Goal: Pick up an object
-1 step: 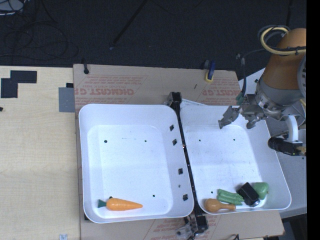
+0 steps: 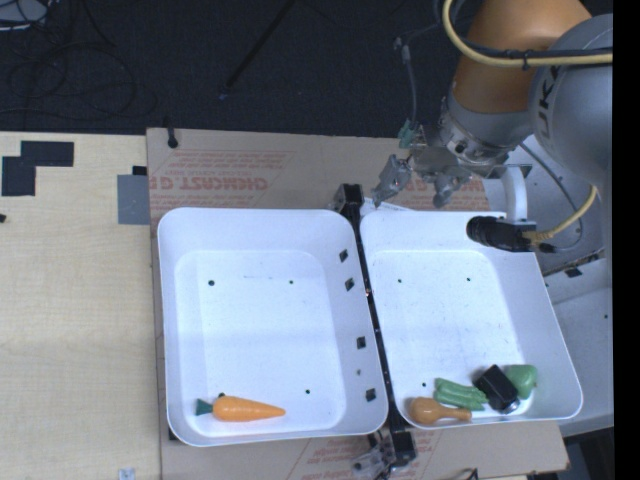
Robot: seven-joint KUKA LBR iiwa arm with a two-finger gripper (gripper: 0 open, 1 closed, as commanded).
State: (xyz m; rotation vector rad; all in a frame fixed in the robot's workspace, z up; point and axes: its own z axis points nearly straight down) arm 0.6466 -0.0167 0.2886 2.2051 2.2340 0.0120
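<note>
An orange carrot [image 2: 247, 408] with a green top lies in the left bin [image 2: 180, 268] near its front edge. In the right bin [image 2: 540, 298], at the front right corner, sit a green pea pod [image 2: 460, 393], a tan pear-shaped piece [image 2: 437, 412], a black block [image 2: 497, 387] and a green rounded piece [image 2: 522, 376], packed close together. My gripper [image 2: 418, 181] hangs high above the back edge of the right bin, far from all the objects. Its two fingers are spread apart with nothing between them.
A black hinge strip [image 2: 362, 313] runs between the two bins. Brown cardboard [image 2: 260, 173] lies under and behind the bins. A black handle-like part [image 2: 498, 232] juts over the right bin's back right rim. The wooden bench [image 2: 70, 298] extends to the left.
</note>
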